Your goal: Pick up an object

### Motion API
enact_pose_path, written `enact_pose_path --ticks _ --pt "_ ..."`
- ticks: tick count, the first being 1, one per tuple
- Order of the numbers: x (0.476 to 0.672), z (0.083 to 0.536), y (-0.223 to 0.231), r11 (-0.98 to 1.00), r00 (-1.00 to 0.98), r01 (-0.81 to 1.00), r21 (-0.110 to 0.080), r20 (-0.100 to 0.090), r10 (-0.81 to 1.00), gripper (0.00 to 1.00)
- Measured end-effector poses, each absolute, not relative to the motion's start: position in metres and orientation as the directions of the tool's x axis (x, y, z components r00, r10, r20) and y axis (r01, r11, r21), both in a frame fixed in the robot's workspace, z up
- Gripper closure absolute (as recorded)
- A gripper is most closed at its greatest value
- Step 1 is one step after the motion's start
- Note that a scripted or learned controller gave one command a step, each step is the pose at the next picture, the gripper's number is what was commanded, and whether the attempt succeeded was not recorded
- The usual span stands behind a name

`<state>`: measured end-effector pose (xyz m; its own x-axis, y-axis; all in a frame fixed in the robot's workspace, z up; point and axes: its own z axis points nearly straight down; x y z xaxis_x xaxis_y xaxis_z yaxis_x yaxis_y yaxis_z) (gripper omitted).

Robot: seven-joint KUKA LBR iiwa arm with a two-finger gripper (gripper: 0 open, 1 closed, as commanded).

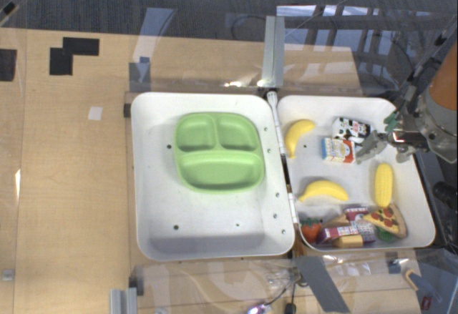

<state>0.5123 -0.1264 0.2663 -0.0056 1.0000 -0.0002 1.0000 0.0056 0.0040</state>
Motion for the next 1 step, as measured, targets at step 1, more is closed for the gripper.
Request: enact_pose_path --ticks 1 --pt "0.5399 0.1671 -0.0957 0.043 -0.043 0.999 0.003 0.0 0.999 0.0"
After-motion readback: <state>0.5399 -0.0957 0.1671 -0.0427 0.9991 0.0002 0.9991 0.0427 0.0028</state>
